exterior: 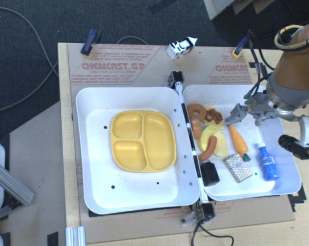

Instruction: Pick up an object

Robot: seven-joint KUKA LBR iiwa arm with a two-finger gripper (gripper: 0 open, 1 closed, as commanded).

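Hovering over the right bin [292,152], the pincer [235,115] points toward the pile of toy food; whether it is wide or narrow cannot be told. Just below it lies the carrot [239,140], the blue bottle [267,163] farther below, and the yellow tray [143,140] well apart to its left.

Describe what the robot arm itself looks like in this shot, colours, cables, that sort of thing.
The arm comes in from the right: a thick rounded body with a wide orange band above a grey wrist section. Thin black cables run along its left side, and a yellow ring sits near the top. The gripper is a small grey metal piece at the wrist end, with dark fittings beside it.
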